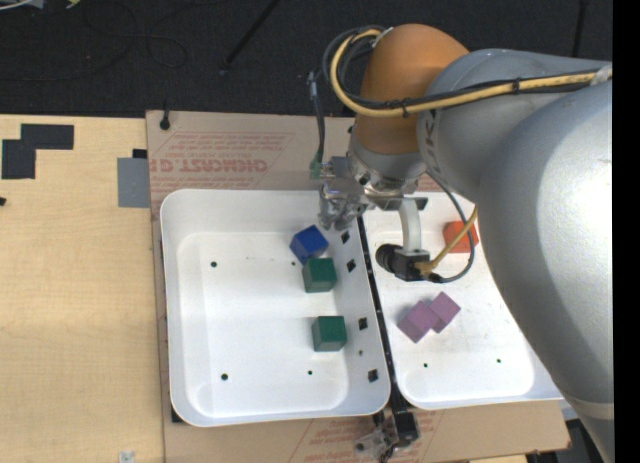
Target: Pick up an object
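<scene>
Reaching in from the right, my arm point(520, 151) crosses above the right bin point(500, 376), and my pincer point(338, 213) hangs over the far inner corner of the left bin point(200, 351), close to the divide between the two bins. Its tips are dark and small against the bin wall, and I cannot tell how far apart they stand, nor whether anything is between them.

Just below and to the left of my pincer lies a blue cube point(309, 243), tilted a little. A green cube point(320, 275) sits right beside it on the near side, touching or almost touching it. A second green cube point(329, 333) lies farther toward the near edge, apart from those two, close to the bin's right wall.

Over in the right bin, a purple block point(429, 316) rests near the middle. An orange block point(461, 236) shows at the far side, partly hidden by my arm. A black cable loop point(400, 261) from my wrist hangs between them.

Both bins sit on a cardboard sheet point(230, 151) on the pale surface point(70, 301).
</scene>
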Tool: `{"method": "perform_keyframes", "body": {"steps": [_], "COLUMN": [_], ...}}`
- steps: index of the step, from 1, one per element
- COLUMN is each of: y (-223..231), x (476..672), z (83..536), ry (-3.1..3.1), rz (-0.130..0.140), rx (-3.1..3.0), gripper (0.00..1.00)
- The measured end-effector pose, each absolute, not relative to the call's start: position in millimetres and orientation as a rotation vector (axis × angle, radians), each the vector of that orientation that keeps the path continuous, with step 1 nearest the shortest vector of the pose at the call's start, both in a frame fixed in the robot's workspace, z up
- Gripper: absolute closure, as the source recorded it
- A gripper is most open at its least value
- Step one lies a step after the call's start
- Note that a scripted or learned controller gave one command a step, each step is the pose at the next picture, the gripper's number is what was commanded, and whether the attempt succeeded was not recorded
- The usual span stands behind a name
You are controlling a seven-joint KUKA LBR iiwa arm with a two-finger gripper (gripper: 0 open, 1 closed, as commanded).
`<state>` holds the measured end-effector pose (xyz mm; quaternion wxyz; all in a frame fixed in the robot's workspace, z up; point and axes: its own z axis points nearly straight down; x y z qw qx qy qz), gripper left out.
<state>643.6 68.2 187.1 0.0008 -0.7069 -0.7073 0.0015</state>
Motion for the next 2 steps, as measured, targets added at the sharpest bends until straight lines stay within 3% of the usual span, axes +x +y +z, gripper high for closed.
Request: {"method": "perform_keyframes", "body": {"steps": [2], "y": [69.3], "x": [643.6], "z": [187.1], "ry": [-2.223], "rz": [0.005], "rx": [-2.217], "gripper": [1.00]}}
